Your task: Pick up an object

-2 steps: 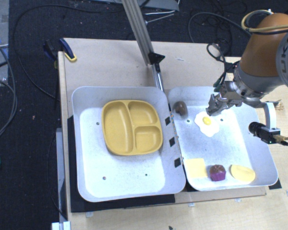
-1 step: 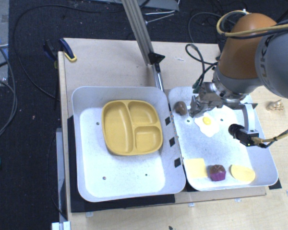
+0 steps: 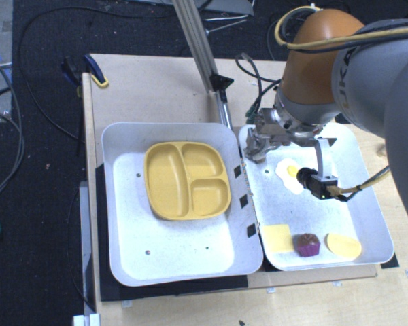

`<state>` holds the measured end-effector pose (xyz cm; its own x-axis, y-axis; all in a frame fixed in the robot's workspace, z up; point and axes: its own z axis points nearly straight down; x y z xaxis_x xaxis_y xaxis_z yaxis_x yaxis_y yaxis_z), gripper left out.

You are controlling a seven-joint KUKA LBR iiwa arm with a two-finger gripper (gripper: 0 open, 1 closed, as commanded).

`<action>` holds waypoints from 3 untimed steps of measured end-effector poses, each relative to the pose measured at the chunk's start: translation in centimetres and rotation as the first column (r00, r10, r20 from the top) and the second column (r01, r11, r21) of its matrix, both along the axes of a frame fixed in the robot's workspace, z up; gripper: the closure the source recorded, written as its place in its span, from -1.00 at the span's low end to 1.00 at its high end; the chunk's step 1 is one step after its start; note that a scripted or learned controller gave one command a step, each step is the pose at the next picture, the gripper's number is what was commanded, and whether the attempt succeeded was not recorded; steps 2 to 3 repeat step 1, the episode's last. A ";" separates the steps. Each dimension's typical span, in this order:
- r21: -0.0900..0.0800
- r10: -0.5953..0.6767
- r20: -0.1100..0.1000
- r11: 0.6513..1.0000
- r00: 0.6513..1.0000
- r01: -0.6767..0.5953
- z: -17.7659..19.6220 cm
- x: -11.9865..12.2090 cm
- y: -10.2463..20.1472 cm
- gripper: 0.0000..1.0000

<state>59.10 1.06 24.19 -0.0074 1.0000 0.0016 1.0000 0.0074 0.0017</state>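
The grey gripper [image 3: 257, 143] is hovering in the far-left corner of the right shallow white bin [image 3: 360, 209]. I cannot tell whether it is open or closed. It is needing to centre over the flat white-and-yellow fried-egg toy [image 3: 287, 173] nearby.

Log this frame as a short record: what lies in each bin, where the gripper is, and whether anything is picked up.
left bin: one yellow divided plate
right bin: toy fried egg at mid-left; along the near edge, a yellow square slice, a purple lump and a yellow oval piece
gripper: over the right bin's far left corner, beside the egg
pickup: not done; all four items lie on the bin floor
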 end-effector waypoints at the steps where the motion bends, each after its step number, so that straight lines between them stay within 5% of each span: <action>1: 0.000 0.002 -0.001 1.000 1.000 -0.002 -0.9 0.5 6.3 1.00; 3: 0.000 0.002 -0.001 1.000 1.000 -0.002 -0.9 0.5 6.3 1.00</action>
